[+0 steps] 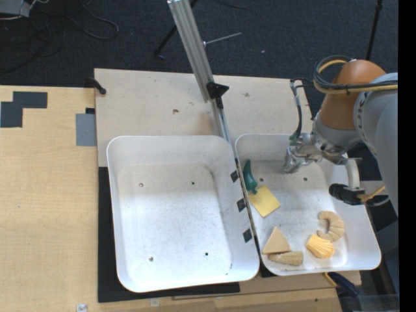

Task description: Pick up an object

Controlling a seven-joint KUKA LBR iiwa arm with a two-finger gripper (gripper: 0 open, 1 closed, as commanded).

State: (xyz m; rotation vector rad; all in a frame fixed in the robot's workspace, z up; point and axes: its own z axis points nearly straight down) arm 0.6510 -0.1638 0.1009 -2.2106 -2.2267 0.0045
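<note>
**Five loose items in the right bin, gripper above its far end**

The right bin point(364, 255) is the landmark here. Along its near edge lie four tan or yellow pieces: one flat tan strip point(286, 259) closest to the rim, one tan wedge point(276, 242) just beyond it, one ridged yellow shell-like piece point(320, 246) to their right, and one curled tan croissant shape point(332, 224) just past that. Further in, near the bin's left wall, sits one yellow square point(265, 201), with one dark green piece point(249, 176) touching its far corner. At the bin's far end the gripper point(296, 162) points down over bare floor, well apart from all six items; nothing shows between its fingers, and whether they are spread or closed cannot be told. The left bin point(123, 168) lies beside the right bin, touching its left wall
</note>
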